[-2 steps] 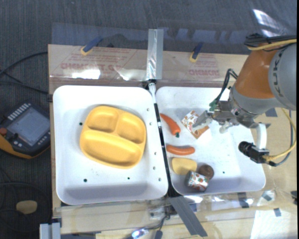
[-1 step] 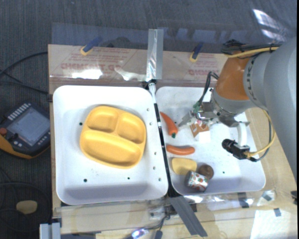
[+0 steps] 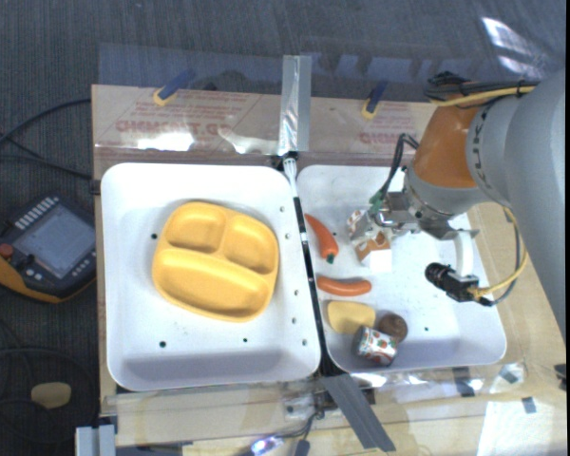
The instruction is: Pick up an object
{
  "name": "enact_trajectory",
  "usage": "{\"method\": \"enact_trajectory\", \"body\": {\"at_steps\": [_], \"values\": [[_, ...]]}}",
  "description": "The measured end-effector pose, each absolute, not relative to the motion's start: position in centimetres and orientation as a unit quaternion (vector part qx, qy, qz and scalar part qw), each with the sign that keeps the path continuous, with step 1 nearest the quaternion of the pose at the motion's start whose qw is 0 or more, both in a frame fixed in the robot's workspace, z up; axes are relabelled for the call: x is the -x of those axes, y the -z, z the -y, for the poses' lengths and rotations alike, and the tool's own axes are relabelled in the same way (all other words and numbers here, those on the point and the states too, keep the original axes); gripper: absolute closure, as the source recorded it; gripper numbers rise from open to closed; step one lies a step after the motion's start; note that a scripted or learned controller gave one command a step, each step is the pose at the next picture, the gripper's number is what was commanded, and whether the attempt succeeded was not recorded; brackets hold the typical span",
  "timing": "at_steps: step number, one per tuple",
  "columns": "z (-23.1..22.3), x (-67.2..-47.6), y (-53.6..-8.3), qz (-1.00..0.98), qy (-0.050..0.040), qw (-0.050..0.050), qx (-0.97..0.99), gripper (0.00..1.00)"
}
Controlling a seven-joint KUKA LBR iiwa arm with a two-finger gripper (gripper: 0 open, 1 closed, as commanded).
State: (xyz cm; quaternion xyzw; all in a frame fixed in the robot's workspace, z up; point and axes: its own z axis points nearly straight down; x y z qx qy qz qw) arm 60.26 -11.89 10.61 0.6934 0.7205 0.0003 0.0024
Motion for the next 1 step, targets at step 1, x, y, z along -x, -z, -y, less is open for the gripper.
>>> {"method": "enact_trajectory", "body": {"at_steps": [1], "values": [[6.57,-64.67,-18.16,-0.715,0.0022,-0.001,-0.700,1.00]]}}
